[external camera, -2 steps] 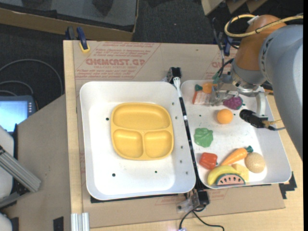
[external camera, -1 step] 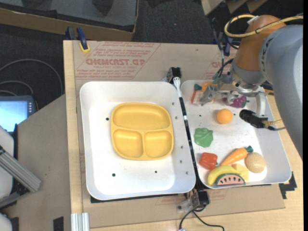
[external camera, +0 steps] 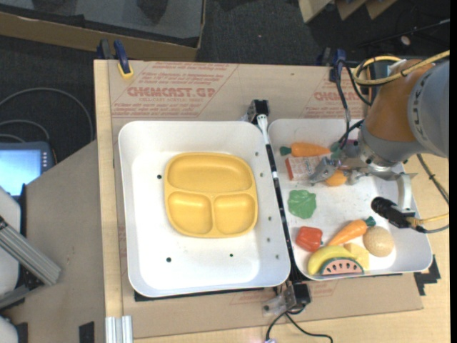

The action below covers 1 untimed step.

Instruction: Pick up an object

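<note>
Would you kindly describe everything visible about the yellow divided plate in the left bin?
The yellow divided plate lies flat, right way up, near the middle of the left bin, a little toward its far side. It looks like smooth moulded plastic, a rounded rectangle with three hollows: one long one along the far side and two smaller ones side by side nearer the camera. Nothing lies in it, and only the bin floor touches it.

1. A small orange round toy (external camera: 335, 179) lies in the right bin (external camera: 421, 259), near its upper middle.
2. It sits just below the long carrot (external camera: 310, 149) by that bin's top rim.
3. It lies just right of a clear red-marked packet (external camera: 303, 168).
4. The gripper (external camera: 330, 167) is right at it; whether they touch cannot be told.
</note>
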Each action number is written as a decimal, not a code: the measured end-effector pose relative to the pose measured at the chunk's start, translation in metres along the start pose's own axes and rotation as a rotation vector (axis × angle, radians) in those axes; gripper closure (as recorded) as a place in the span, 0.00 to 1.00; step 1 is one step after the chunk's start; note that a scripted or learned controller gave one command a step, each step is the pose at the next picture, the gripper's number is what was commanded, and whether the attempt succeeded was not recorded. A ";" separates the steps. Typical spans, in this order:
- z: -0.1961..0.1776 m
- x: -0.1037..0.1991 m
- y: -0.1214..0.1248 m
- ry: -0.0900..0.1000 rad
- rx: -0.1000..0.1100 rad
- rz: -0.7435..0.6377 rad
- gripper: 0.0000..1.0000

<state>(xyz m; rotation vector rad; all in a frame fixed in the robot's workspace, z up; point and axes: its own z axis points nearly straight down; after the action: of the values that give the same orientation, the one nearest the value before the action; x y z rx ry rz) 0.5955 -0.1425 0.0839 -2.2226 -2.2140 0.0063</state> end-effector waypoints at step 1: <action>-0.012 0.001 0.004 -0.001 -0.008 -0.003 1.00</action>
<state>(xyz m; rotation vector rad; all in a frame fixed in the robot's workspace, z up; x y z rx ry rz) 0.5995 -0.1412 0.0958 -2.2243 -2.2215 -0.0018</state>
